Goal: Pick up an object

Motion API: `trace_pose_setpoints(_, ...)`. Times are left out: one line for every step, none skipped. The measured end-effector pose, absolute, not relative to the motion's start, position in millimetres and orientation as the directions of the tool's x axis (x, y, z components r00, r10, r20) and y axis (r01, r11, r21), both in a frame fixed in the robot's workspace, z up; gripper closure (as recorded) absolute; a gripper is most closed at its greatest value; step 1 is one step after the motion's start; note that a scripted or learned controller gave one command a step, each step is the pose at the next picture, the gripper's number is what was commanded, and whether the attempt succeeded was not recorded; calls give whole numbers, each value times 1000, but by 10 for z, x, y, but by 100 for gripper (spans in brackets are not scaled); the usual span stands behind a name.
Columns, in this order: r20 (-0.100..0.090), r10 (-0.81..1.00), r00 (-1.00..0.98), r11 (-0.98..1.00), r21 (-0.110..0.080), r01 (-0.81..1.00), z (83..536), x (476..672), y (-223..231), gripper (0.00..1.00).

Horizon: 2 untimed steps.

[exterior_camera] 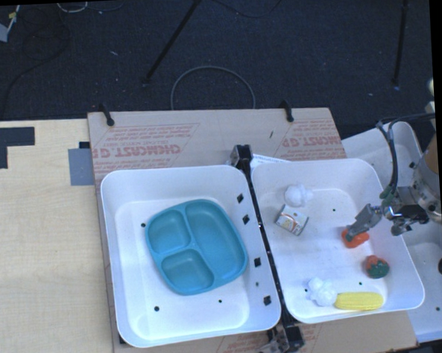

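Note:
My gripper (366, 221) reaches in from the right edge and sits low over the right bin (322, 177), directly above and touching or nearly touching a small orange object (353, 238). A red and green toy (376, 266) lies just below it. A yellow corn cob (358, 301) and a white lump (317, 291) rest near the bin's front wall. A small white labelled cup (291, 221) lies on its side in the bin's middle left, with another white object (298, 195) behind it.
The left bin (126, 215) holds a blue divided plate (195, 245). A black divider (256, 229) separates the two bins. The arm's wrist and cables (412, 190) hang over the right bin's right rim. Cardboard lies under both bins.

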<state>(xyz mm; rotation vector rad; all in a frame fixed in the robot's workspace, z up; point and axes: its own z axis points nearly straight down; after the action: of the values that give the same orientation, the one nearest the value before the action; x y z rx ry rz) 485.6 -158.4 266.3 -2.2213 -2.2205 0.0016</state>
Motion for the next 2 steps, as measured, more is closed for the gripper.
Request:
trace_pose_setpoints(3,1000,1,-1,-10,1000,2032,4794,-1592,0)
trace_pose_setpoints(3,1000,0,0,-8,1000,1577,4793,-1517,0)
